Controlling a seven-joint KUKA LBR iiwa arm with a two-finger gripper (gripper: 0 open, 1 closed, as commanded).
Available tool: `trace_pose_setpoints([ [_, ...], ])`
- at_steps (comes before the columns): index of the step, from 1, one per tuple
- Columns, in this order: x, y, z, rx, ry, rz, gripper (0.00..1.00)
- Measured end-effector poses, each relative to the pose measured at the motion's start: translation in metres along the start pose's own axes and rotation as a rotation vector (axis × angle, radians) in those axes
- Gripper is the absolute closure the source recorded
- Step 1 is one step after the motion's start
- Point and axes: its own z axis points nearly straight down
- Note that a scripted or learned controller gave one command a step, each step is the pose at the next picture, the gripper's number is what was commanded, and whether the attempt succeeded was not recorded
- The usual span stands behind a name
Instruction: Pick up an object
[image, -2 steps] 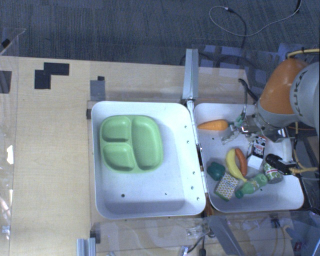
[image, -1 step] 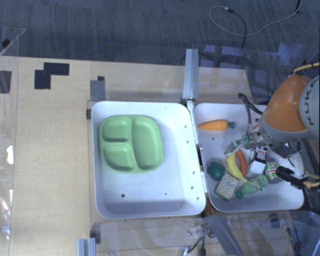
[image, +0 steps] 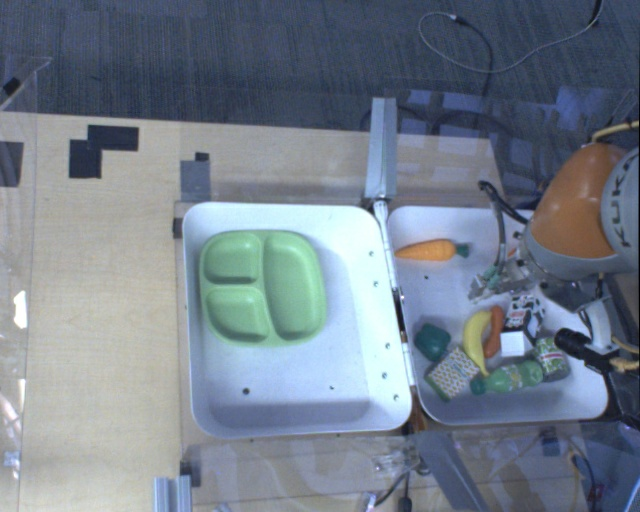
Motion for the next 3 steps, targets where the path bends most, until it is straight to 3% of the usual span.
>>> trace_pose_setpoints([
  [1, 0.0, 0.0, 0.0, 0.0, 0.0, 0.0, 0.0],
  [2, -0.039, 0.04, -0.026, 0.045, 0.024, 0.051, 0.0],
  [3, -0.079, 0.077, 0.033, 0.052, 0.032, -0.046, 0.0],
])
